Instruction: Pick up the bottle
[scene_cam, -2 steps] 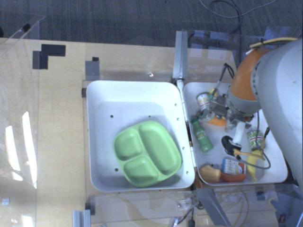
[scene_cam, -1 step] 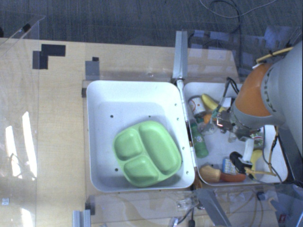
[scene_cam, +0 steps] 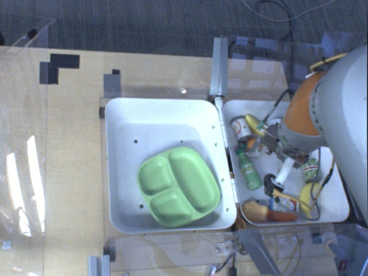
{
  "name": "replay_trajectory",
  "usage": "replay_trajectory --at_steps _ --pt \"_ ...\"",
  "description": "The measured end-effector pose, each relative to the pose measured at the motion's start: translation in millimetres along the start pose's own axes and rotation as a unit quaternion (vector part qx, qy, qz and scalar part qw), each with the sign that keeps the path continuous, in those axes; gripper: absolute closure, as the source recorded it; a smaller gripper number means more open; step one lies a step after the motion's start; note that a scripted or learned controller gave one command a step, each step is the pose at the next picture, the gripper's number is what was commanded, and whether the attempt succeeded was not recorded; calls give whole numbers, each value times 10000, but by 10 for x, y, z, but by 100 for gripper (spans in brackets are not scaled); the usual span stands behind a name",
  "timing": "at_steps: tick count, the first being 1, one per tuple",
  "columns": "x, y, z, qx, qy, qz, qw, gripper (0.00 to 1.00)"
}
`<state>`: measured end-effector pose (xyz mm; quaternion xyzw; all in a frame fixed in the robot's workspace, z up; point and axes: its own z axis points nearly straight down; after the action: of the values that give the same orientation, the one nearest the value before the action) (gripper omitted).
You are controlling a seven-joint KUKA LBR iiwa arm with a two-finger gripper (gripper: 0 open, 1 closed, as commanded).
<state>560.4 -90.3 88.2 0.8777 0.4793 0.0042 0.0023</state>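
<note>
Reaching into the right bin point(scene_cam: 339, 211), the pincer point(scene_cam: 265, 140) hangs just beside the green bottle point(scene_cam: 248, 171), which lies near the bin's left wall; whether it is open I cannot tell. Crowding cans and fruit could foul the grasp, or the bottle could roll away.

We see a robot lab. Two white bins point(scene_cam: 115, 154) sit in metal brackets point(scene_cam: 219, 68) on a wooden bench point(scene_cam: 57, 154). A loose cable point(scene_cam: 276, 7) lies on grey carpet point(scene_cam: 144, 16), a clear screen point(scene_cam: 23, 45) stands at the left, and black tape marks point(scene_cam: 57, 65) are on the bench.
</note>
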Motion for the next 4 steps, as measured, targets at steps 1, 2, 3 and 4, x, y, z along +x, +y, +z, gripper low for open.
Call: replay_trajectory --at_steps 1,2,3,4 --pt "17 9 -100 -3 4 -53 10000 100" --pt "430 -263 -1531 21 -18 -1159 9933 100" --pt "429 -264 -1529 24 -21 -1161 9932 0" --pt "-146 -206 -232 58 -11 -2595 9657 0"
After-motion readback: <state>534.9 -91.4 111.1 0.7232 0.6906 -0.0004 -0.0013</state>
